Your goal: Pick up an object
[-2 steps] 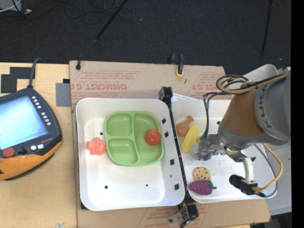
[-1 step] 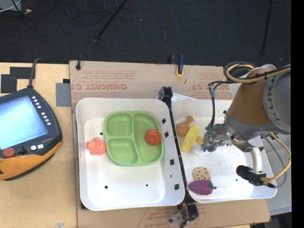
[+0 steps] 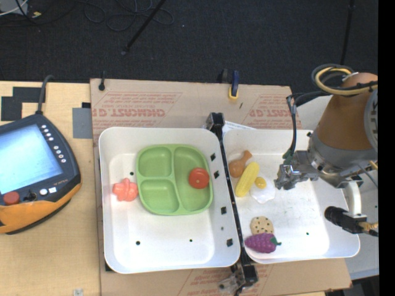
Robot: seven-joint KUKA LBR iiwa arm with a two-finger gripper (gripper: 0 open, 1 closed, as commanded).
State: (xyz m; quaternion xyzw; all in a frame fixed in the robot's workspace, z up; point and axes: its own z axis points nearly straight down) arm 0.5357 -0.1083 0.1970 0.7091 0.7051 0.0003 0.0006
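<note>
My gripper [image 3: 286, 179] hangs over the right bin [image 3: 308, 239], near its middle, just right of a small yellow piece [image 3: 260, 182] and a white scrap [image 3: 264, 195]. Nothing shows between its fingers. A yellow corn cob [image 3: 246, 179] lies beside an orange drumstick [image 3: 239, 163] at the bin's left side. A cookie [image 3: 261, 225] and purple grapes [image 3: 261, 243] rest near the front left corner. In the left bin [image 3: 160, 251] a green divided plate [image 3: 173, 180] carries a red tomato [image 3: 199, 178]. A pink toy [image 3: 125, 190] lies left of the plate.
A black divider [image 3: 226, 190] runs between the two bins. A teach pendant [image 3: 34, 165] with a screen sits on the bench at far left. A yellow clamp [image 3: 234, 91] holds the cardboard at the back. The arm's orange band [image 3: 349, 119] looms over the right bin's far right side.
</note>
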